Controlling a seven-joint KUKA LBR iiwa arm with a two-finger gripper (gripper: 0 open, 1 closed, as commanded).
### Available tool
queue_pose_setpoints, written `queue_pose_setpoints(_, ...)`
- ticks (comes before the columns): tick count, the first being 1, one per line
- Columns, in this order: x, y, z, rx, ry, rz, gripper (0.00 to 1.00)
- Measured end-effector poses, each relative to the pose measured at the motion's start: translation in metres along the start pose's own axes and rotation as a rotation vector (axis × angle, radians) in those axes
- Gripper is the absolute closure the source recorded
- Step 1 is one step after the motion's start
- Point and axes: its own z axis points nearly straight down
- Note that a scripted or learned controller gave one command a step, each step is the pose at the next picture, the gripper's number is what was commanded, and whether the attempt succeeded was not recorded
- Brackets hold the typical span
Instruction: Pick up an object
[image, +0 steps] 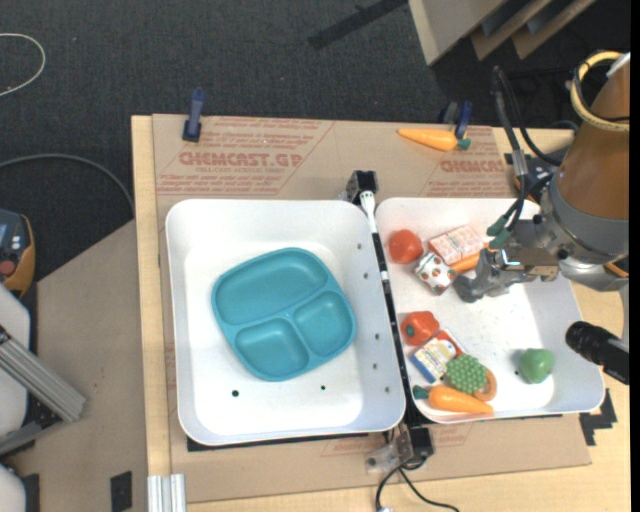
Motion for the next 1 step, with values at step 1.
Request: queue_pose_setpoints(1,0.021,0.0038,0.0234,0.0,-0.002,0.0,1.0)
